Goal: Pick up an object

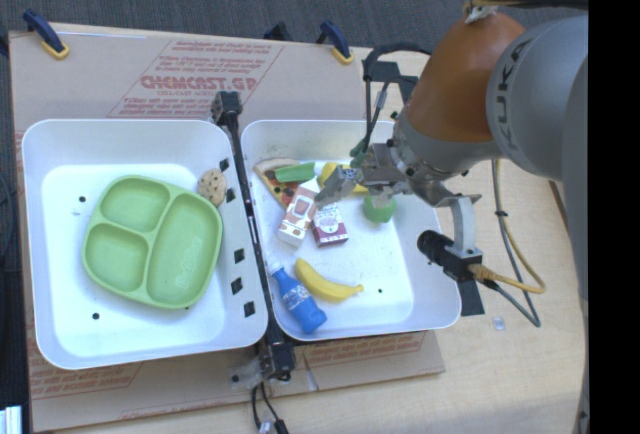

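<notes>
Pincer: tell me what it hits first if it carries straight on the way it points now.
Most likely the small white carton. The pincer points down and to the view's left over the right bin, with the dark red carton just beside that line; depth is hard to judge from above.

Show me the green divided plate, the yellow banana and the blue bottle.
Green divided plastic plate [152, 242], camera view, on the ridge between its compartments.
Yellow toy banana [326, 283], camera view, on its curved middle.
Blue plastic bottle [298, 301], camera view, on its body.

Single fixed camera above the bench, angled down on both white bins [40, 222], arm [520, 72] entering from right
</notes>
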Tool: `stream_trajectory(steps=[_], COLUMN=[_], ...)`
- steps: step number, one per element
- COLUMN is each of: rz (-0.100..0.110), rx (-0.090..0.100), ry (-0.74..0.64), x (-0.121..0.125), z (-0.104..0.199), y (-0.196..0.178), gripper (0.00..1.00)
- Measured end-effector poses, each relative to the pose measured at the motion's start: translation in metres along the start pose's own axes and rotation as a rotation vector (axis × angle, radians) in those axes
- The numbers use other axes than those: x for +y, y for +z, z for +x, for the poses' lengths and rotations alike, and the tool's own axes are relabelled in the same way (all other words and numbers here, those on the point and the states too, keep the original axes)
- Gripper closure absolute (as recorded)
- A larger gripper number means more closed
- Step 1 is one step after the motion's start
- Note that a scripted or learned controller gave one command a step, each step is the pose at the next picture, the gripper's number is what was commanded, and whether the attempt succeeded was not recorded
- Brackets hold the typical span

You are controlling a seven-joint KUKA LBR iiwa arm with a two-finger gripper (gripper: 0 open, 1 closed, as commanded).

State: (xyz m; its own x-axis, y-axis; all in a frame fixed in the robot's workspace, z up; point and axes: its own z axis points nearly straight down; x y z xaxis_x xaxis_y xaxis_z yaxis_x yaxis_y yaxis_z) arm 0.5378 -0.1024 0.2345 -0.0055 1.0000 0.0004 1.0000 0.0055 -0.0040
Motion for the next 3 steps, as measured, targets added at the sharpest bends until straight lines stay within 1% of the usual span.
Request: stream_trajectory(steps=[1, 2, 3], rz=[0.002, -0.012, -0.014], rx=[0.000, -0.001, -0.009], ry=[-0.001, -0.004, -0.004], x=[-0.017, 0.041, 0.041], z=[-0.005, 0.012, 0.008], y=[0.089, 0.138, 0.126], gripper=[0.00, 0.00, 1.00])
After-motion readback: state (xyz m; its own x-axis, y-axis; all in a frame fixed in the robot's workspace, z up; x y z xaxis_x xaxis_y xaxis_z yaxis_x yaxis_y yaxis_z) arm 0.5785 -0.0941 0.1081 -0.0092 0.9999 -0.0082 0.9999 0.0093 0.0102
